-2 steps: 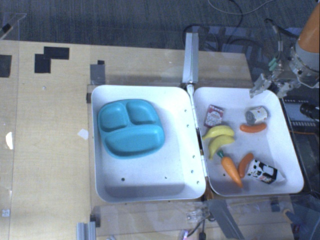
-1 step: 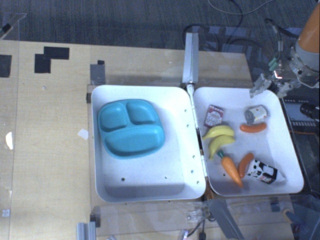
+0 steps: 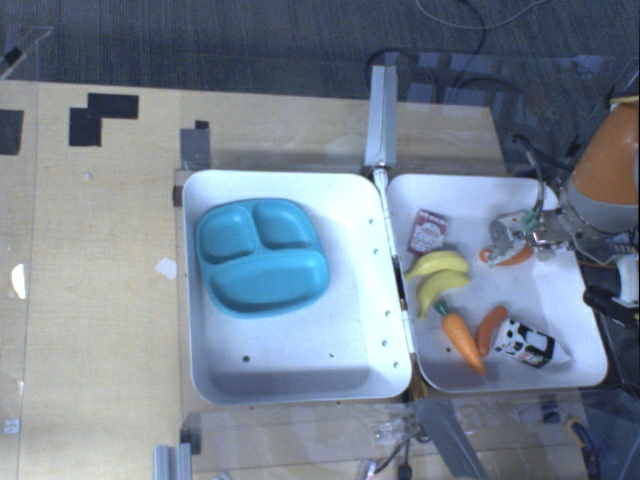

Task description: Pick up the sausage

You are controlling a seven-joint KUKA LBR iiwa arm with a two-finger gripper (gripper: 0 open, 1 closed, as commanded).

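Arm: grey with an orange band (image 3: 608, 163), reaching in over the right edge of the right bin (image 3: 575, 298).
Gripper (image 3: 510, 236): low over the right bin's upper right part, metal fingers pointing toward the bin's middle; I cannot tell how the jaws stand.
Orange-red piece (image 3: 507, 257): curved, lying right under the gripper tip, touching or nearly touching it; whether it sits between the fingers cannot be told.
Sausage (image 3: 491, 328): reddish-brown, in the right bin's lower half, slanted, between the carrot and the black-and-white item, close to both.
Carrot (image 3: 460, 338): orange with a green top, just left of the sausage, pointing toward the bin's bottom edge.
Black-and-white item (image 3: 526, 344): cow-patterned, near the bin's bottom right corner.
Bananas (image 3: 441, 276): two yellow ones, against the right bin's left edge, at mid height.
Small packet (image 3: 428, 232): red and white, above the bananas, toward the bin's top left.
Left bin (image 3: 290, 373): carries a blue divided plate (image 3: 262, 256) in its upper left part.
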